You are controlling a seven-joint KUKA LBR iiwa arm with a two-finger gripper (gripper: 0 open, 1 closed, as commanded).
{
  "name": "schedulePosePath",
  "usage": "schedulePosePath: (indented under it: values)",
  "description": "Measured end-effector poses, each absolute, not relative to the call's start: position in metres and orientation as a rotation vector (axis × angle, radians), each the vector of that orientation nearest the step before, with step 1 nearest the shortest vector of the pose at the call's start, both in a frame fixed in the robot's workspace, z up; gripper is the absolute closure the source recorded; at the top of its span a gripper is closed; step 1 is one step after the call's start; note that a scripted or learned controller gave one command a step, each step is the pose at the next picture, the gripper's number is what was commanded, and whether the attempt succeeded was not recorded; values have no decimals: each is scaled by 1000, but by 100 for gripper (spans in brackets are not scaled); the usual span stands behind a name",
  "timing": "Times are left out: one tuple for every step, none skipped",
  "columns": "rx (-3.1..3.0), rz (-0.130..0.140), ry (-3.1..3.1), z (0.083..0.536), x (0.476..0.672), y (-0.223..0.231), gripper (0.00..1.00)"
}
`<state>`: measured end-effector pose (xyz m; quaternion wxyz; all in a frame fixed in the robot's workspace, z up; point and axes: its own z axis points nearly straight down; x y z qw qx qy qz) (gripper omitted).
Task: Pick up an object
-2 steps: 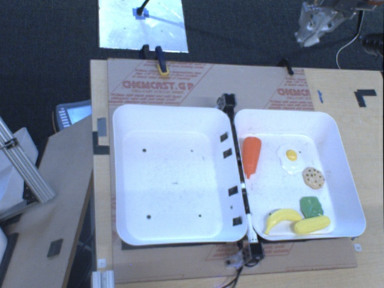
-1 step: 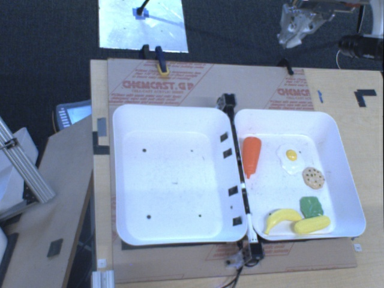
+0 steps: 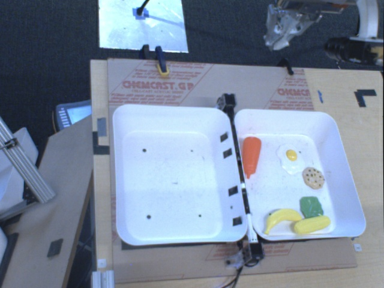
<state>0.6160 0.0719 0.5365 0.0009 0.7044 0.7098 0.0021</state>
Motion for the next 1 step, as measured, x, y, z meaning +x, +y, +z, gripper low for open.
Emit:
schedulePosePath:
  values:
    - [2210, 5, 2235, 536, 546, 134, 100]
